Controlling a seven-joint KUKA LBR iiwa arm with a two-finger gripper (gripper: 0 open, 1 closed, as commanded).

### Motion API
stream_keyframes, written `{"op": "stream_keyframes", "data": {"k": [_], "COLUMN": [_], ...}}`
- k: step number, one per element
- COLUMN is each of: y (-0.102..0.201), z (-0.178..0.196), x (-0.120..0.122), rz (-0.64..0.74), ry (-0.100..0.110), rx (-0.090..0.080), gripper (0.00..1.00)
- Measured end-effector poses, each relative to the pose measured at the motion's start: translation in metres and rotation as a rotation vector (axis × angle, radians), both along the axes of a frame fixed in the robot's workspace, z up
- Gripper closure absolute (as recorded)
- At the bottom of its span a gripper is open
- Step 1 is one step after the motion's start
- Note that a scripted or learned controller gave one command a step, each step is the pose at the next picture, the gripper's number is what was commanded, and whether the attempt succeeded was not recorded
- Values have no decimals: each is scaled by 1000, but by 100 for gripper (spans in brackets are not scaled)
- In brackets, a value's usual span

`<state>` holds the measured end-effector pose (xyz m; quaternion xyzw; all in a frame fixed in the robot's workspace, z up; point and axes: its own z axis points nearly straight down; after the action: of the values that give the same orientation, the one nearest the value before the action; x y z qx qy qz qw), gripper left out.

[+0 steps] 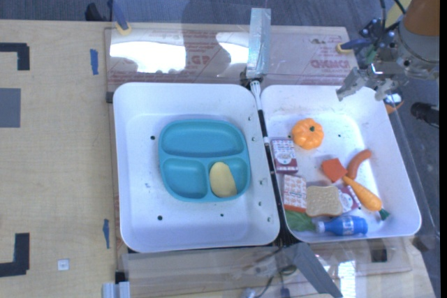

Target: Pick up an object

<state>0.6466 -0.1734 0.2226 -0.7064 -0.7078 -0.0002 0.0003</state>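
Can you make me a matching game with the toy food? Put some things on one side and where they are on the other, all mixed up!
Things:
1. yellow potato
2. orange pumpkin
3. blue bottle
4. slice of bread

Places:
A. near the front edge of the right bin
B. in the teal tray
C. toward the back of the right bin
D. in the right bin, just behind the bottle

Pairs: 1-B, 2-C, 3-A, 4-D
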Motion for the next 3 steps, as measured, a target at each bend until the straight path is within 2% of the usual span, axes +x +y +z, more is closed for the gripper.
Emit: {"op": "stream_keyframes", "data": {"k": [1,2,3], "y": [82,80,54], "z": [-129,-110,-133], "x": [4,9,-61], "rz": [127,126,382], "ry": [9,-7,-4], "rx": [3,-1,-2], "gripper": [0,100,100]}}
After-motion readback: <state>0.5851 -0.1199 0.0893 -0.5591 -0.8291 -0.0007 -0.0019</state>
